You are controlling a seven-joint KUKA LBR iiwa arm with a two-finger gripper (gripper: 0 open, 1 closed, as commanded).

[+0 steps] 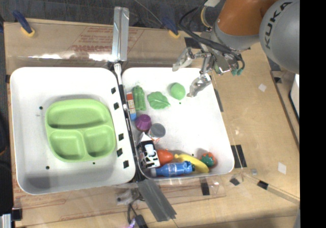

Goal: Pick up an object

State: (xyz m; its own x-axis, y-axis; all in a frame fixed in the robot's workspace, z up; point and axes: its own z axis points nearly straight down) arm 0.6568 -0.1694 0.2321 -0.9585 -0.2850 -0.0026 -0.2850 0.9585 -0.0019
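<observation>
End effector (192,75) above the far edge of the right bin (204,120), fingers spread wide, released, nothing between them. One finger (182,60) juts toward the bin's far rim, the other (198,85) hangs just right of a round green object (177,91); contact cannot be told. Grey arm (280,23) with orange band (249,5) comes in from the right.

Right bin: shallow, white, smooth, rounded corners. Middle and right of its floor lie bare, giving open room. Items crowd the left wall and near edge.
- Along left wall: upright green bottle-like piece (138,97), a flat crinkled green leaf shape (158,100) beside it, purple rounded piece (143,121), grey disc (158,130).
- Near edge, packed touching: black-and-white block (148,156), orange-red piece (165,157), yellow banana (193,162), blue bottle (174,170) lying flat, small red and green fruit (208,159).

Left bin (30,135): same make, holds a matte green divided tray (80,129) with three compartments, set centrally, bare margin all round.

Bins touch along a clipped seam (122,120). Counter (254,135) tan, board-like, with black tape marks.
</observation>
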